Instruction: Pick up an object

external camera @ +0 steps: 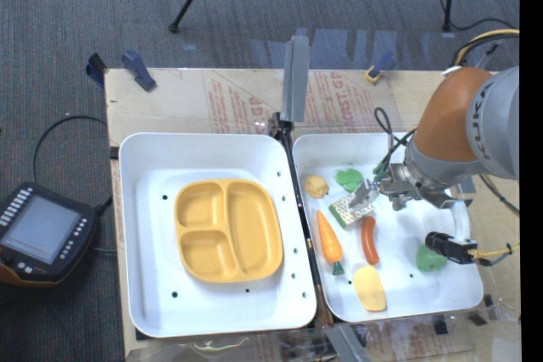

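Note:
My gripper (367, 194) hangs low in the right bin (465, 288), near its middle. It is right beside a small green and white checkered piece (343, 212), at that piece's upper right edge. A green leafy piece (348, 179) lies just behind it, and a red sausage (368, 240) lies just in front. An orange carrot (328, 237) lies to the left of the sausage. I cannot make out anything held in the gripper.
The right bin also holds a small tan lump (316, 186), a pale yellow piece (369, 288) at the front and a green piece (430, 258) at the right. A yellow divided plate (227, 230) sits in the left bin (144, 267).

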Robot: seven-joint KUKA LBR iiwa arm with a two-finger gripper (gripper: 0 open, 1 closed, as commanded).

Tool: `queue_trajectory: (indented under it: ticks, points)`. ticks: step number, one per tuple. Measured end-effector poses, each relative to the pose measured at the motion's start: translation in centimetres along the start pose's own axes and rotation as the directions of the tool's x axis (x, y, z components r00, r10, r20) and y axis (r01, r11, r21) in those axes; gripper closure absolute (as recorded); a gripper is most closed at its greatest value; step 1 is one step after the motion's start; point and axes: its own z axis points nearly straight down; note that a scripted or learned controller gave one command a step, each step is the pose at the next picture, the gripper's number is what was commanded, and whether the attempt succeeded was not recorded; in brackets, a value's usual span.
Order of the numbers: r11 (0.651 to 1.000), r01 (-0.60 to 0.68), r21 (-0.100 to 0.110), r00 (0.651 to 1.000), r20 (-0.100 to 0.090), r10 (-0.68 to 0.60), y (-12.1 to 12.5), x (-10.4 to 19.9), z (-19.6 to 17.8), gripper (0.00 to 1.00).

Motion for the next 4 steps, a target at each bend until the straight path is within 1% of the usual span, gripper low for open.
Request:
queue_trajectory:
  ticks: [1, 2, 3, 4]
  points:
    - [1.000, 0.016, 0.001, 1.000, 0.001, -0.016, -3.5, 5.3, 2.1, 0.00]
    - [1.000, 0.010, 0.003, 1.000, -0.001, -0.010, -3.6, 5.3, 1.2, 1.00]
    - [0.998, -0.061, -0.014, 0.998, 0.000, 0.061, 4.7, 8.7, -8.6, 1.00]
    - [0.993, 0.118, 0.000, 0.993, 0.002, -0.118, 5.3, 5.7, -5.9, 1.00]
